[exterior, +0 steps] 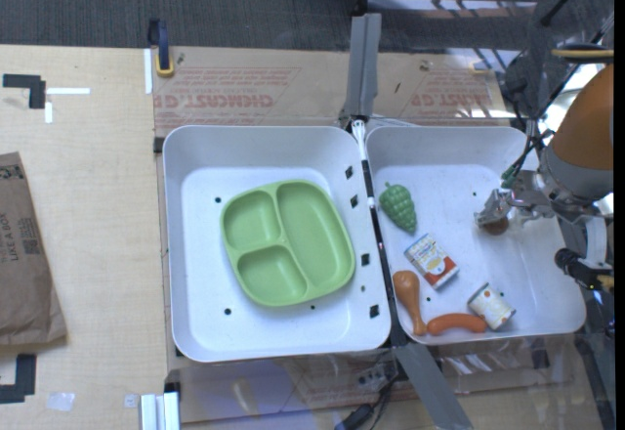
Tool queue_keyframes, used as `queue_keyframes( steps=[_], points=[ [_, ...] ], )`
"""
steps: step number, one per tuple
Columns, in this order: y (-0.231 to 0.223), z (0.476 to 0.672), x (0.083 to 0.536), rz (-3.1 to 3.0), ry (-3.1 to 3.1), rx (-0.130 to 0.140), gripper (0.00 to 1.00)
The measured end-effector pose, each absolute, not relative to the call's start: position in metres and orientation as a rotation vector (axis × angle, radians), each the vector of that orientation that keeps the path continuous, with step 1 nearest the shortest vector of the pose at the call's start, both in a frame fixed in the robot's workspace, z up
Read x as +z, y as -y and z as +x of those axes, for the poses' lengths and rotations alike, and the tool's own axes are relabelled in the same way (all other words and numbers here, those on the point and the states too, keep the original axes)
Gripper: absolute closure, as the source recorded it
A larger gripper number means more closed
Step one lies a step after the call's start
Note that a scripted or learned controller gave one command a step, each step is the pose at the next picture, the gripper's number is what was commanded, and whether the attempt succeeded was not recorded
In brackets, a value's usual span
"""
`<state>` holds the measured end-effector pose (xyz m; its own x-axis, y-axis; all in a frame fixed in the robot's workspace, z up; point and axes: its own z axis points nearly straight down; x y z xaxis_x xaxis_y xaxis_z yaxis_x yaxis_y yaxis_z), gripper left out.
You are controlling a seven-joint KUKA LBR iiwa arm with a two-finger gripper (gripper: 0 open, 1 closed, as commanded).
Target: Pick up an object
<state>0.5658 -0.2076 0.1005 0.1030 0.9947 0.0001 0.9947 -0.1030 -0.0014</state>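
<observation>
The wooden bench (88,223) bears two white bins (186,223), cardboard (254,86) and a paper bag (24,252).

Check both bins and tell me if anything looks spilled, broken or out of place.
Nothing stands out. The green plate lies flat in the left bin; the toy foods and small can lie loose but intact in the right bin.

The right bin (547,316) holds five small objects. A knobbly green toy (398,205) (it looks like a bunch of grapes) lies toward ten o'clock of the bin. A small orange-and-white carton (431,260) lies flat near the centre. An orange drumstick (410,299) at seven o'clock touches an orange sausage (455,323) at six o'clock. A small tipped can (490,307) lies just beside the sausage, at five o'clock.
</observation>
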Motion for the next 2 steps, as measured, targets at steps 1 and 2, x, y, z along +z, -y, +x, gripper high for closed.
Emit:
queue_keyframes(
  steps=[1, 2],
  points=[
    [0.18, 0.569, 0.091, -2.543, 1.842, 0.002, 1.0],
    [0.144, 0.573, 0.236, -2.454, 1.963, 0.003, 1.0]
  ],
)
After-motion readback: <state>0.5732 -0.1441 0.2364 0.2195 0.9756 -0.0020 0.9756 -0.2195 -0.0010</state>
